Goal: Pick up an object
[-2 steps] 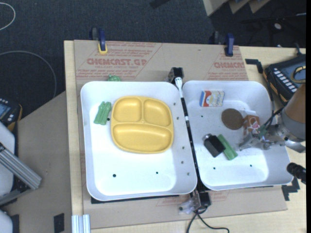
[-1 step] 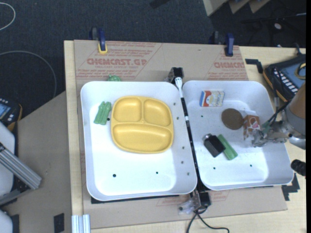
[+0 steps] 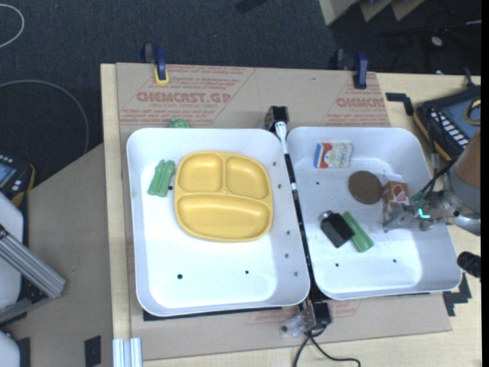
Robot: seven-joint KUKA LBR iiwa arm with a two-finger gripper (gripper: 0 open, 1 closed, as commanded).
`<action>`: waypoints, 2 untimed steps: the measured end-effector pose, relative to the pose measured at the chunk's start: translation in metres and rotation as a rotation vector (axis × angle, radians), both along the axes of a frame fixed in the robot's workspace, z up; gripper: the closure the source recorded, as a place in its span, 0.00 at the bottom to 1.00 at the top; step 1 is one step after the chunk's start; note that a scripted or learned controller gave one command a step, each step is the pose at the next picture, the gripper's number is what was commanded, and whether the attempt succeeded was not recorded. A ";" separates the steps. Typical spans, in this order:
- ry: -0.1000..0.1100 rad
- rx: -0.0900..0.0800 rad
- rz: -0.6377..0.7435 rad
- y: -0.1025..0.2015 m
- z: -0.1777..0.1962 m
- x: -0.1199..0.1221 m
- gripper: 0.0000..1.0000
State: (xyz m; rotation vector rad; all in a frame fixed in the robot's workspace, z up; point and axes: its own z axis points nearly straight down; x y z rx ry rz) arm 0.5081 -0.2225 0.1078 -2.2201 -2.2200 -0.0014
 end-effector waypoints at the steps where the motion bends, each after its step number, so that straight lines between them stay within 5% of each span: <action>1: 0.005 0.011 0.006 0.005 -0.025 0.041 0.00; 2: -0.002 0.000 0.007 0.066 -0.023 0.062 0.00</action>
